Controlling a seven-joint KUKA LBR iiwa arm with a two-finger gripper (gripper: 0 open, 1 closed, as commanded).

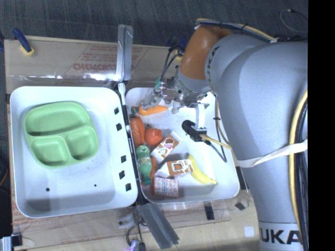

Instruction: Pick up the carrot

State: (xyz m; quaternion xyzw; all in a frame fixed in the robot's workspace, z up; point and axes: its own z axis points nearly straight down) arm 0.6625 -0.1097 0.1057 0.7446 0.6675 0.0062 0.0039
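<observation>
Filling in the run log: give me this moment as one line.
arm: over right bin | tool: at carrot, far end | carrot: lying in bin | tray: left bin

The place is a robotics lab or test cell rather than a home. An industrial arm (261,103) marked KUKA stands at a bench (78,56) topped with taped cardboard, bearing two white bins (21,192) clamped side by side. Loose cables (293,20) trail over dark carpet (78,4), and toy groceries (167,161) fill the right bin.
</observation>
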